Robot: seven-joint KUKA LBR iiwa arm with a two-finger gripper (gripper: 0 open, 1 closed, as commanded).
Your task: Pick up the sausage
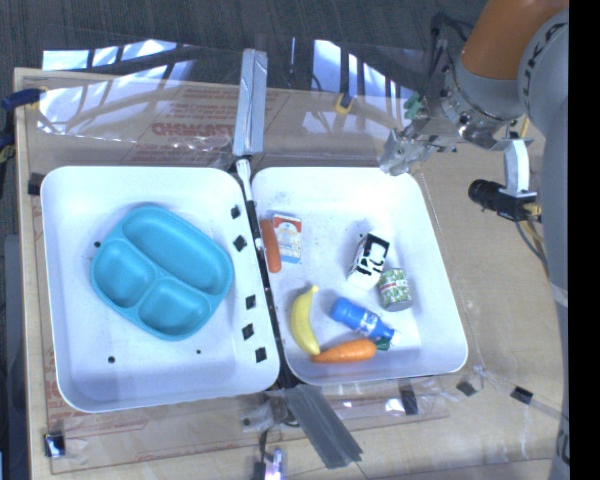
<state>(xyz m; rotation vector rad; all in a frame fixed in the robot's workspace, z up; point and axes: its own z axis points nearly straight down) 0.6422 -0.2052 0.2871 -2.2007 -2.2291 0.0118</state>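
Note:
The sausage (pixel 270 245) is a thin reddish-brown stick lying lengthwise at the left wall of the right bin (pixel 435 268), beside a small carton. My gripper (pixel 400 155) hovers over the far right corner of that bin, well up and to the right of the sausage. Its fingers (pixel 392 160) point down-left and look spread apart, with nothing between them.
The right bin also holds a small carton (pixel 289 238), a banana (pixel 303 320), a carrot (pixel 346 351), a blue bottle (pixel 361 319), a green can (pixel 394 289) and a black-and-white box (pixel 369 256). A blue divided plate (pixel 160 269) lies in the left bin (pixel 70 368).

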